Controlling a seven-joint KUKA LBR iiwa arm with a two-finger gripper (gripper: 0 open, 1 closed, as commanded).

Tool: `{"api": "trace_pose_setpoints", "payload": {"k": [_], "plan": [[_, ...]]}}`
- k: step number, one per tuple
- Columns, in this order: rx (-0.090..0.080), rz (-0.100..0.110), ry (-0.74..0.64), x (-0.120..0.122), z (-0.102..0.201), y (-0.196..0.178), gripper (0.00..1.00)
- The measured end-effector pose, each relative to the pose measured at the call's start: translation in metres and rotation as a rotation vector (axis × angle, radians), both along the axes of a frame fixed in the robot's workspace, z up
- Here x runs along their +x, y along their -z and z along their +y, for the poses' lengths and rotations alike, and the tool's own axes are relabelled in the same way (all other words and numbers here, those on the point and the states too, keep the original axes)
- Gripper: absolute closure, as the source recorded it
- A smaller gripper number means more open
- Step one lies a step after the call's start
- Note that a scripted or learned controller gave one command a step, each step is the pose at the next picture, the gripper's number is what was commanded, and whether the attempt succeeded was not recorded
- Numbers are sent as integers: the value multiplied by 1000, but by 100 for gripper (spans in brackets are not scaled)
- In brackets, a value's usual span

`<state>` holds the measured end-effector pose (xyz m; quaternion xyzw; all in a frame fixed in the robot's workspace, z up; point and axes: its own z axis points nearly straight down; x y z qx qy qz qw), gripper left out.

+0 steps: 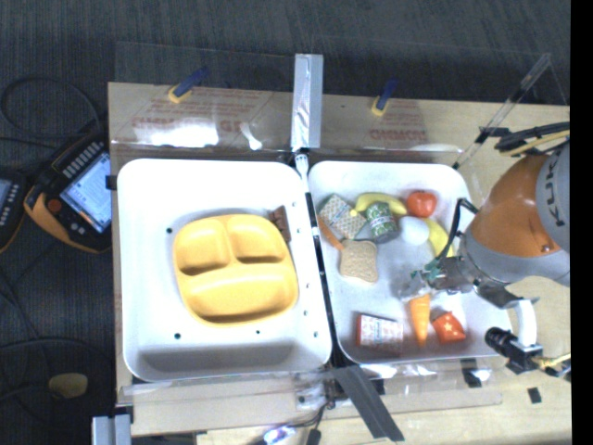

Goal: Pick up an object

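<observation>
The right bin [389, 170] holds several toy foods. A yellow banana [378, 201], a red tomato [422, 203] and a small can [378, 221] lie near its back wall. A white egg [414, 233] sits beside them, with a checkered packet [337, 216] and a bread slice [359, 261] to the left. Near the front lie a small carton [377, 330], an orange carrot [421, 315] and a red box [448, 326]. My gripper [435, 280] hangs over the bin's right side, just above the carrot's top end and below the egg.
The left bin [139, 248] holds a yellow divided tray [234, 263]. A metal divider [308, 100] stands behind the bins. The grey and orange arm [519, 225] covers the right bin's right wall. A handheld pendant [79, 193] lies off the bench at the left.
</observation>
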<state>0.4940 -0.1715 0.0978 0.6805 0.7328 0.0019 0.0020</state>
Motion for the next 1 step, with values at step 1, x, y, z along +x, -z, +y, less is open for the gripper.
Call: {"api": "trace_pose_setpoints", "payload": {"k": [1], "plan": [[-2, 12, 120, 55, 47, -92, 100]]}}
